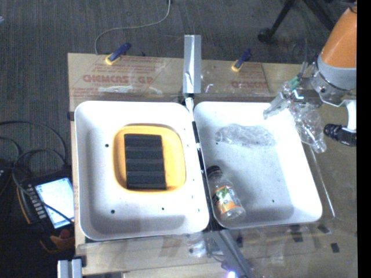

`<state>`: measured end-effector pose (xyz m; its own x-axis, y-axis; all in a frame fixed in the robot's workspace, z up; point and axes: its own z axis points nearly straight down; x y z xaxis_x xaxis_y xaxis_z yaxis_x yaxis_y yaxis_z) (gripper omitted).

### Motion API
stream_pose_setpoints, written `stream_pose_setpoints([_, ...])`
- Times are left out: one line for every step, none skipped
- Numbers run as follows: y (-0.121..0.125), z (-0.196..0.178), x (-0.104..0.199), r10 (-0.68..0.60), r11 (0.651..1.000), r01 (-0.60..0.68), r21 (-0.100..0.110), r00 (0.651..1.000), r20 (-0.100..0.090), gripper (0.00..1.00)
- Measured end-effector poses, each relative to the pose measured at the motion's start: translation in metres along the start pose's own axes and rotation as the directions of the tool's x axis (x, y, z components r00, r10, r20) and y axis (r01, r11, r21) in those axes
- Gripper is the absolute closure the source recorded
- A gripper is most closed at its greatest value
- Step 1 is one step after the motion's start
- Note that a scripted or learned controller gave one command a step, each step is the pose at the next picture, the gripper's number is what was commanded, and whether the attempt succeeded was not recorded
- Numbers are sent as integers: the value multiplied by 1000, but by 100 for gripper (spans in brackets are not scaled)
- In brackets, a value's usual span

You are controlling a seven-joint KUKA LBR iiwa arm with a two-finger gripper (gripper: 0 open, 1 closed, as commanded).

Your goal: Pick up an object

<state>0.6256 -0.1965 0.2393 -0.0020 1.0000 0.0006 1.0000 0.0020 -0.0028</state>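
Note:
My gripper (294,110) hangs over the far right corner of the right bin (301,207), below the orange band of the arm (345,39). A crumpled clear plastic piece (244,135) lies in the right bin's far half, to the left of the gripper and apart from it. A small clear bottle (224,195) with a dark cap and an orange-green label lies against the bin's left wall near the front. In the left bin (95,213) sits a yellow tray (177,155) with a black ribbed block (144,161) in it.
Two blue-handled clamps (117,52) (242,58) grip the wooden board behind the bins. A metal post (192,68) stands at the back between the bins. A device with a lit screen (49,201) and cables lies on the floor at left.

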Motion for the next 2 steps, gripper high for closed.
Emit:
stream_pose_setpoints([-9, -45, -27, 5, 1000, -5, -2, 1000, 2, 0])
stream_pose_setpoints([-47, 141, -19, -74, 997, 74, -8, 997, -7, 0])
